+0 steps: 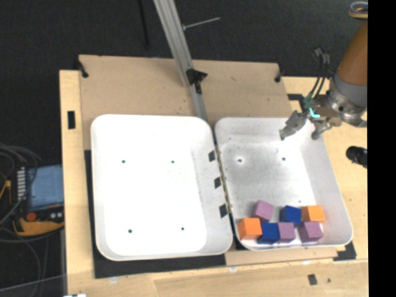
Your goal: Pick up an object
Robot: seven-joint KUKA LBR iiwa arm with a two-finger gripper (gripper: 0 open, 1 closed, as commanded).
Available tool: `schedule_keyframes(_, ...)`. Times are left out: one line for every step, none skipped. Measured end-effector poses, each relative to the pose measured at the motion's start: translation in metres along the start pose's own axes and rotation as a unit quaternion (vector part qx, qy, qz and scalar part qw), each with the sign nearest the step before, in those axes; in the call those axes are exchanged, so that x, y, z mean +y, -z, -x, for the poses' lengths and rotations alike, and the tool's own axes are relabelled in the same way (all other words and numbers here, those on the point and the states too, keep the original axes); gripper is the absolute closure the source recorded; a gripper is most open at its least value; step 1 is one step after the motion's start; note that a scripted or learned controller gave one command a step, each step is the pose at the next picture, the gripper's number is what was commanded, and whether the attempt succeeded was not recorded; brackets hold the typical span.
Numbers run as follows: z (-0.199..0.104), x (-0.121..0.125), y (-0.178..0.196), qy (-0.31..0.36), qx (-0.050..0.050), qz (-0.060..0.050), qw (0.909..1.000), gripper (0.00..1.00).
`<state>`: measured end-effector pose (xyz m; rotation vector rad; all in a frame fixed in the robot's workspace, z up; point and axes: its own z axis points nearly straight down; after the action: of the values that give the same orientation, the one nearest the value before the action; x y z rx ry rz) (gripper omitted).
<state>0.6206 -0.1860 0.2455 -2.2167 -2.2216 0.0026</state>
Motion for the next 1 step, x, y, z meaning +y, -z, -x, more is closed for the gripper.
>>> schedule_keyframes(0.0005,0.0007,0.0029,0.001,-0.001,0.002,1.0000,0.00)
